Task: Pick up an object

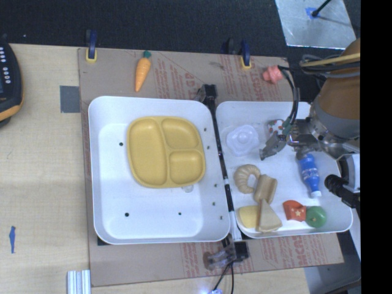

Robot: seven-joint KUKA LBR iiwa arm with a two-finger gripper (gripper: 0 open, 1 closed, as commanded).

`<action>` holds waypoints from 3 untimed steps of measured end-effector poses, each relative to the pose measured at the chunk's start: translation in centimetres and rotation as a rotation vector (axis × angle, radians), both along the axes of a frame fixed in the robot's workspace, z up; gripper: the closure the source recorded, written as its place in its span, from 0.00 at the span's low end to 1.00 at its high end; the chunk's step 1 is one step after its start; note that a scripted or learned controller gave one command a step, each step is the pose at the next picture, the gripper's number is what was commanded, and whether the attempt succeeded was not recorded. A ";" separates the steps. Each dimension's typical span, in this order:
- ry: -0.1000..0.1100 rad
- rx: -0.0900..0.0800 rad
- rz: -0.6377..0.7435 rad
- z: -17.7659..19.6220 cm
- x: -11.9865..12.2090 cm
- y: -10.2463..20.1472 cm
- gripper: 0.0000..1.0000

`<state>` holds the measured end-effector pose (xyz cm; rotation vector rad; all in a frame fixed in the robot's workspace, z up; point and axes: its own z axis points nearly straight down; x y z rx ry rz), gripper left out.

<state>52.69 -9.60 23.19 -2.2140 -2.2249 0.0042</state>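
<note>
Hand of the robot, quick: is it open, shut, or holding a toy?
Hand: open, holding nothing, low over the right bin beside the clear cup.

Yellow tray (165, 150), 2 white bins (107, 216), orange carrot (142, 71), blue bottle (309, 173)

Toy carrot (142, 71) on cardboard above left bin. Pink object (272, 73) near blue clamp (245, 56) at top edge. Second blue clamp (91, 45) at cardboard's top left corner. Grey tape square (70, 98) on wooden bench, left. Dark handheld device (8, 82) at far left edge.
</note>
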 end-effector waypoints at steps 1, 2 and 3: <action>0.000 -0.005 -0.011 -2.3 -0.9 -10.2 0.00; -0.018 0.001 0.004 -12.2 2.6 -9.9 0.00; -0.008 0.000 0.005 -9.3 7.6 -4.6 0.00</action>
